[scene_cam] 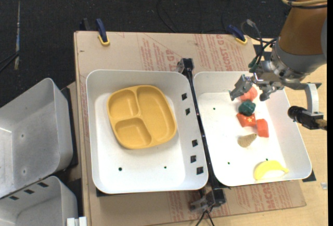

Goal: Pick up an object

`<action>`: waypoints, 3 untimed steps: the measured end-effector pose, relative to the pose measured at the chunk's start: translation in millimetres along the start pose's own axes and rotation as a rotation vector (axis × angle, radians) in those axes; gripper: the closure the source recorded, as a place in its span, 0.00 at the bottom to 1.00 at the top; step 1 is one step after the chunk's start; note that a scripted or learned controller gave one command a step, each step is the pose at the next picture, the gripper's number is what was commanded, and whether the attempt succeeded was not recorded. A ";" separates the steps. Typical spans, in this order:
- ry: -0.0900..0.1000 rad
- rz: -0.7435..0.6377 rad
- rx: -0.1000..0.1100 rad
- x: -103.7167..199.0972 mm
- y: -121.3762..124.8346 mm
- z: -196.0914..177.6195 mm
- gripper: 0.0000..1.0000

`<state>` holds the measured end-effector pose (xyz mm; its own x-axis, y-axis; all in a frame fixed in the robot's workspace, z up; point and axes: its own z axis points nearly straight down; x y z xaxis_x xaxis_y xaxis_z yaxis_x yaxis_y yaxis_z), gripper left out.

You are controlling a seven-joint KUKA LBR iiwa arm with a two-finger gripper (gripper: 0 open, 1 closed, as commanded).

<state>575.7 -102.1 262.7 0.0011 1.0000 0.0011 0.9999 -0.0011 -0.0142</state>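
Grey metal fingers of the gripper [253, 88] stand spread open in the upper right of the frame, with nothing between them, just above a salmon-pink piece [250, 94] in the right bin [221, 170]. Directly below it in the picture lie a dark green object [246, 108], two red blocks [246, 120] [262, 127], a beige scrap [247, 140] and, lower, a yellow banana shape [270, 169]. The left bin [99, 168] holds a yellow divided plate [140, 116]. The risk I see — the pieces lie packed close, so a finger may come down on the green neighbour and push both away instead of closing around one.
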 end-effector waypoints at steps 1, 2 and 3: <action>-0.001 -0.002 -0.014 0.4 2.0 -7.5 0.00; -0.001 0.000 -0.010 -4.0 4.5 54.9 0.00; -0.001 0.001 -0.010 -4.2 -4.6 103.9 0.00</action>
<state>569.6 -106.1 158.9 0.0018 1.0000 0.0005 1.0000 -0.0018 -0.0043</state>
